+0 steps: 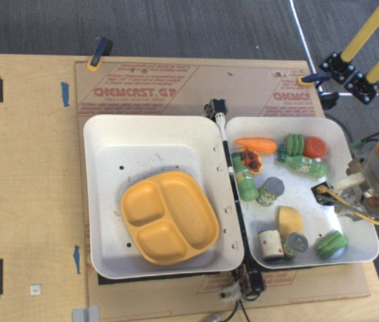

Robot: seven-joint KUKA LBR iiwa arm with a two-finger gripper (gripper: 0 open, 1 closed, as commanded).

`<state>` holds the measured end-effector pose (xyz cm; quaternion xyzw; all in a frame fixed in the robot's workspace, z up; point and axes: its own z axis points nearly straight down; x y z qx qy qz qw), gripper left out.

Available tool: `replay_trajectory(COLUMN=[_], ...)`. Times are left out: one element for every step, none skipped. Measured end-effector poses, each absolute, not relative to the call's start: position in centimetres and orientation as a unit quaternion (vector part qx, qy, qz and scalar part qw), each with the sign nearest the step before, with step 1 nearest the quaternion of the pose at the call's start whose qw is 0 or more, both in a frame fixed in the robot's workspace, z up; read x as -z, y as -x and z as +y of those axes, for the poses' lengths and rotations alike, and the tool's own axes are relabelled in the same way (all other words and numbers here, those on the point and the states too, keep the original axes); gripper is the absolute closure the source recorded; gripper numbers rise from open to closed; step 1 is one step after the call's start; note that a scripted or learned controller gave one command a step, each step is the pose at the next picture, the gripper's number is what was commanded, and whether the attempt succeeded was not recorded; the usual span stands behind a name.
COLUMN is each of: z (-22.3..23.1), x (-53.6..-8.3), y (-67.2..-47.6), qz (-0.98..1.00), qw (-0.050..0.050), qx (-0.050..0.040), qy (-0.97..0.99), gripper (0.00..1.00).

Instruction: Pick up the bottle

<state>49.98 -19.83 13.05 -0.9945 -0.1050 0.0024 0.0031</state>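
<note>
A green bottle [304,166] lies on its side in the upper part of the right bin [362,245], just below a green pepper [294,143] and a red tomato [315,147]. My gripper [362,194] hangs over the right rim of that bin, to the right of the bottle and a little nearer the front, apart from it. The wrist hardware hides what is under it.
The right bin also holds a carrot [257,144], a small colourful toy [250,159], green pieces [247,189], a grey disc [274,186], a yellow wedge [289,219], a white can [270,243] and a green vegetable [331,243]. A yellow divided plate [169,216] fills the left bin [102,146].
</note>
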Motion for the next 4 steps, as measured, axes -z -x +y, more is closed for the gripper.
replay_trajectory(z=[-19.8,-19.8,-19.8,-19.8], x=[-13.0,-14.0,-14.0,-15.0], y=[-50.0,-50.0,-50.0,-50.1], qz=[-0.105,-0.106,-0.105,-0.106], qw=[0.003,0.004,0.004,0.004], qx=[-0.0029,-0.0028,-0.0034,-0.0031], qy=[0.994,0.994,0.994,0.994], gripper=[0.00,1.00,0.00,1.00])
